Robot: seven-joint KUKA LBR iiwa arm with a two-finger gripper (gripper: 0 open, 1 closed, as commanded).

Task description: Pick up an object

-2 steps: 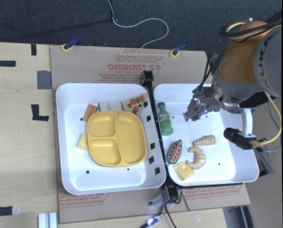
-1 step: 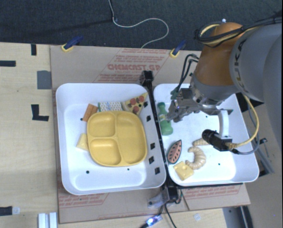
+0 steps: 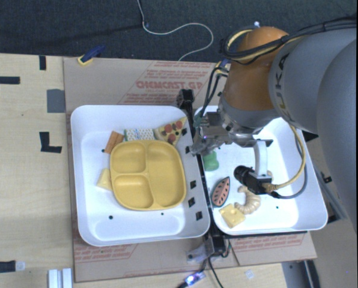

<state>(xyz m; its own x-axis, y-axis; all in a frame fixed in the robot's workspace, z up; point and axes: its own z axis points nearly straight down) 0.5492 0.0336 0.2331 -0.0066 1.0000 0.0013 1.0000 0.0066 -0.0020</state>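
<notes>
Near left corner of the right bin (image 3: pixel 308 219): a pale yellow wedge (image 3: pixel 231 215), touching a tan, curled piece (image 3: pixel 250 202) just to its right. Just beyond the wedge, close to the bin's left wall, a red-brown oval piece (image 3: pixel 220 189) with dark markings, long axis slanting from near left to far right. Further along the same wall, a small green piece (image 3: pixel 211 160), pale and rounded, long axis roughly near to far, directly at the tip of the gripper (image 3: pixel 204 144). Too much hidden by the grey and orange wrist to tell whether open or closed; nothing visibly held. Hanging over the middle of the bin, a black cylinder (image 3: pixel 245 176) on a yellow cable.

In the left bin (image 3: pixel 83 218), a yellow divided plate (image 3: pixel 148 176) at the centre. Along its far edge, a brown strip (image 3: pixel 113 141), a dotted piece (image 3: pixel 138 135) and a pizza-like slice (image 3: pixel 172 130).

Beneath both bins, printed brown cardboard (image 3: pixel 137 83) on a pale wooden bench (image 3: pixel 23 179) marked with black tape. Beyond the bench's far edge, dark carpet (image 3: pixel 59 11) and a loose white cord (image 3: pixel 167 29).
</notes>
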